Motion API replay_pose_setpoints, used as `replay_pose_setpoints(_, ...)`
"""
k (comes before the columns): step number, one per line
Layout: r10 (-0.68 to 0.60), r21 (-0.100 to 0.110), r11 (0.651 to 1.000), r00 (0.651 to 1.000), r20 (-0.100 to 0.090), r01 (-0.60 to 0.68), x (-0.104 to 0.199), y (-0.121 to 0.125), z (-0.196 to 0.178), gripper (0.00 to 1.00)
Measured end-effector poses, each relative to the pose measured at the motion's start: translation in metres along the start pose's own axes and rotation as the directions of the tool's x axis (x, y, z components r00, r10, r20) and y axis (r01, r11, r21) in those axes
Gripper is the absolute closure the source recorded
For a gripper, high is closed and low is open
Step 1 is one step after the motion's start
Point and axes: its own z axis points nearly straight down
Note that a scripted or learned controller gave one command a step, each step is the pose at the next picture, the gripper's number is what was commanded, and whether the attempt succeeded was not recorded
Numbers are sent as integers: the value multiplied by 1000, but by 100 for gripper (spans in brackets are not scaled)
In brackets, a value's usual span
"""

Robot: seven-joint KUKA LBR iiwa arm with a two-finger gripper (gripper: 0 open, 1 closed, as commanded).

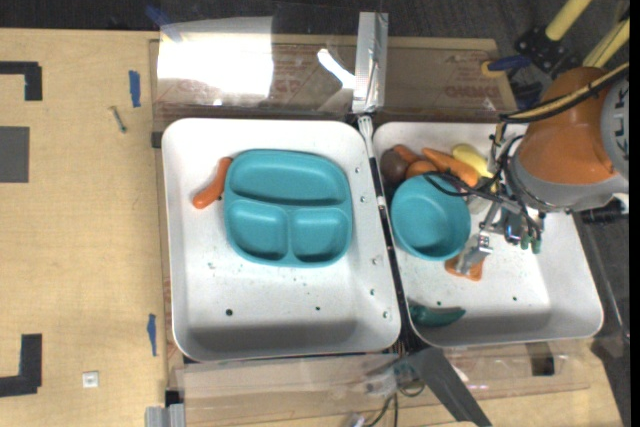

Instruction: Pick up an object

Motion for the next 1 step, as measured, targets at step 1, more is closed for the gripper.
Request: replay_pose_setpoints(1,133,0,991,991,-14,-133,81,-5,-3,0)
